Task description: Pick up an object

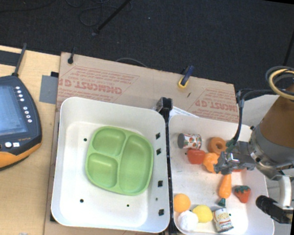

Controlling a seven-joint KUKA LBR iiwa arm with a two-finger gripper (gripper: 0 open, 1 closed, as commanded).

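the gripper [228,160] hangs low over the right bin [261,232], near its middle; whether its fingers are spread or pressed together cannot be told. just left of it lie an orange-red toy [202,158] and a doughnut [217,145], with a small can [190,142] farther left. a carrot [225,186] lies just near of the gripper, a strawberry [242,193] to its right. along the near wall sit an orange [181,202], a white ball [187,220], a lemon [203,213] and a second can [223,220]. the left bin [64,195] holds a green divided plate [119,160].

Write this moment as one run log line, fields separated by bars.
gripper: low in right bin | nearest: carrot, orange piece | green tray: left bin
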